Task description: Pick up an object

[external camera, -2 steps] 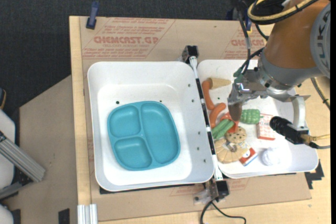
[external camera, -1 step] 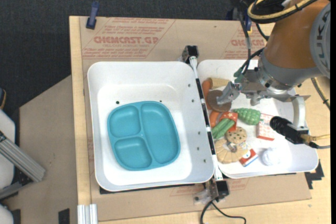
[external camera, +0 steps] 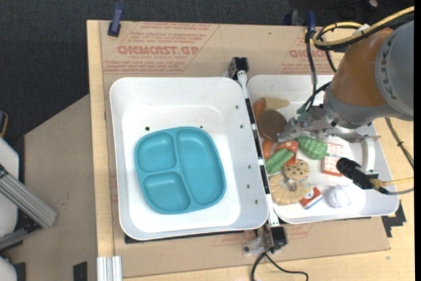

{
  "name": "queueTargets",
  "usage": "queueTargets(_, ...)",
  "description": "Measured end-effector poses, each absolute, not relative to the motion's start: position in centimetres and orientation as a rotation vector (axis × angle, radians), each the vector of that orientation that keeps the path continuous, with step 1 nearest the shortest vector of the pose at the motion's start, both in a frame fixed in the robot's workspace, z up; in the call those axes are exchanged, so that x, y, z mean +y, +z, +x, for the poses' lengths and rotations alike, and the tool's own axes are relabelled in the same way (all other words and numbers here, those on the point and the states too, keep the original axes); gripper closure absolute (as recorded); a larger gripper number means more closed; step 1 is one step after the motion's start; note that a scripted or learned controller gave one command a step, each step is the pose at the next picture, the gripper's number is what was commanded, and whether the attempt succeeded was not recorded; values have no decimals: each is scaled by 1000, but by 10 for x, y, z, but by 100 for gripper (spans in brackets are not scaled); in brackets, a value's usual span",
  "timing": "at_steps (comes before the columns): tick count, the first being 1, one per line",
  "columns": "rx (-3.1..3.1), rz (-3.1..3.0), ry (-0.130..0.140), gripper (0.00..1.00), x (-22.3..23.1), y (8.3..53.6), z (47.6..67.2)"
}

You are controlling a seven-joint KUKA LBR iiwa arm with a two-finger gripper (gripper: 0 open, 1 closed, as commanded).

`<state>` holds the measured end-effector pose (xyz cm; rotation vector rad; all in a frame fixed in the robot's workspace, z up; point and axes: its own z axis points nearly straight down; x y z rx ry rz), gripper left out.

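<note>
The end effector (external camera: 297,131) hung over the toys (external camera: 289,164); its state I couldn't tell. They looked light, stiff; grip across the middle.

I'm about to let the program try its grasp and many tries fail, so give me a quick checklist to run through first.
1. Gripper over the right white bin: ok.
2. Finger state: cannot tell, the wrist hides it.
3. Target under gripper: green bumpy toy lies nearest; exact target cannot tell.
4. Crowding: brown round piece, spotted cookie and red-green pepper lie close together: not ok.
5. Teal divided plate sits in the left white bin, apart from the arm: ok.
</note>
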<state>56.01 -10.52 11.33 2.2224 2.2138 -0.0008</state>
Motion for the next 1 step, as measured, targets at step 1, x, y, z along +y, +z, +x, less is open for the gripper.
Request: queueTargets(1, 2202, 2199, 23, 0, -104, 108, 554)
